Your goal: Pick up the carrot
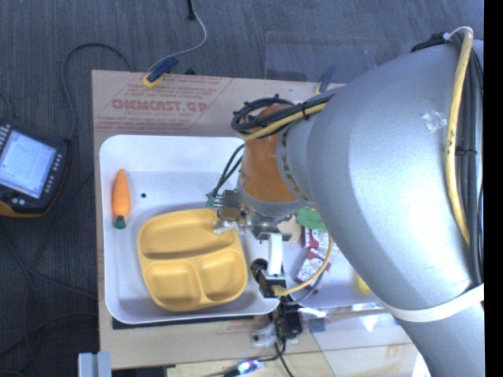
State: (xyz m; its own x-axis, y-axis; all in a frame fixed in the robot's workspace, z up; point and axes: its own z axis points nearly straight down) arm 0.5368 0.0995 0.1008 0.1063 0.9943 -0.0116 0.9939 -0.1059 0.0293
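The carrot (120, 197), orange with a small green stem end, lies lengthwise against the left wall of the left bin (173, 151). My gripper (226, 214) hangs below the orange-banded wrist (263, 171), over the right side of that bin at the upper right corner of a yellow divided tray (191, 259). It is well to the right of the carrot, with the tray's width between them. The wrist hides most of the gripper from above. Nothing can be seen held in it.
The yellow tray fills the lower middle of the left bin. In the right bin lie a red and white packet (313, 256), a green item (311, 217) and a yellow item (362, 283), partly under the arm. A pendant (27, 171) lies on the floor at left.
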